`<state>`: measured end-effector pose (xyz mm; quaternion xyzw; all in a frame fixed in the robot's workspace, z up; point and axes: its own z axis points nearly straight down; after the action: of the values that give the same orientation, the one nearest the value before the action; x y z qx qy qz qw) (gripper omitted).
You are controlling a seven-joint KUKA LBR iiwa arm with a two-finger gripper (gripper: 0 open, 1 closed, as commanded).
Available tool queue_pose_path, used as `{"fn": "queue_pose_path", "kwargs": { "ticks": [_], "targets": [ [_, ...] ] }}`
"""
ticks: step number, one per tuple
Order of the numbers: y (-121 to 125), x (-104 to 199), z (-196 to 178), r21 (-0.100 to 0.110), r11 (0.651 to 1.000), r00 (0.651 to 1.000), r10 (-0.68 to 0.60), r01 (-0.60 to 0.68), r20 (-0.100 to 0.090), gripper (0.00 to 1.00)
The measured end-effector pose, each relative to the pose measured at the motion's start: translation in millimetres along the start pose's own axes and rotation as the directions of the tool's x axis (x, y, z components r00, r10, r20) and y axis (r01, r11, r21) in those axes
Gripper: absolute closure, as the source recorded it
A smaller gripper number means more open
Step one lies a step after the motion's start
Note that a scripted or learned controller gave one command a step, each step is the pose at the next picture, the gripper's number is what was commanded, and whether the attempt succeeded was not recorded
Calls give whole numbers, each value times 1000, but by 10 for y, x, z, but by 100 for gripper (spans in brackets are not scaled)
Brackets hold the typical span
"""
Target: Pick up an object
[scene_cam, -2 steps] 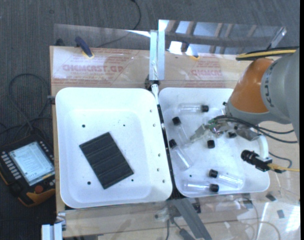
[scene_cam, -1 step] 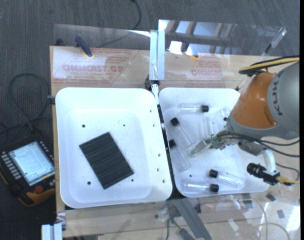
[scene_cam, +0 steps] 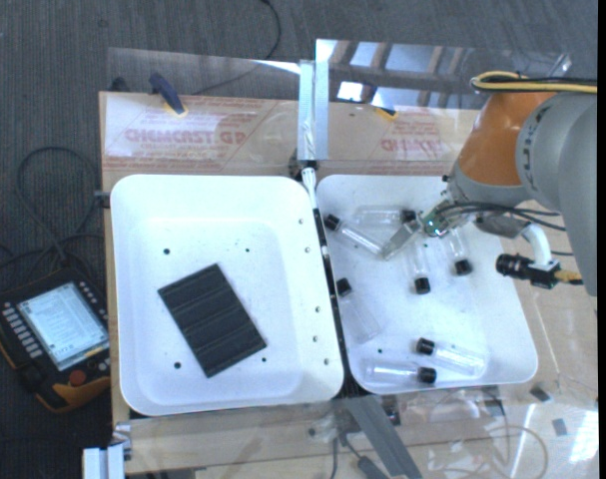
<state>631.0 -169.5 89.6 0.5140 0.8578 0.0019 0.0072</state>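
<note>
Camera view is showing clear black-capped vials (scene_cam: 360, 236) lying scattered across the right white bin (scene_cam: 502, 357), several clustering in its far half. The gripper (scene_cam: 414, 236) is reaching in among that cluster from the right, and whether it is spread or pinching anything cannot be told. A black ridged pad (scene_cam: 211, 319) is lying tilted in the left bin (scene_cam: 143, 218).

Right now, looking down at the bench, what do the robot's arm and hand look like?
The arm is thick, rounded and grey, with a glossy orange band above the wrist and a thin yellow cable running across its top. The hand is small and metallic grey, with a tiny green spot on it.
</note>
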Motion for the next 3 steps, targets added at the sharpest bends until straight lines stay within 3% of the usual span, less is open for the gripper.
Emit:
{"fn": "queue_pose_path", "kwargs": {
  "ticks": [1,2,3],
  "targets": [
    [20,0,-116,-3,1000,1000,-2,2,3,100],
    [349,-58,4,33,992,992,122,-121,-14,100],
    [615,317,-1154,14,948,948,317,-317,-3,100]
  ]
}}
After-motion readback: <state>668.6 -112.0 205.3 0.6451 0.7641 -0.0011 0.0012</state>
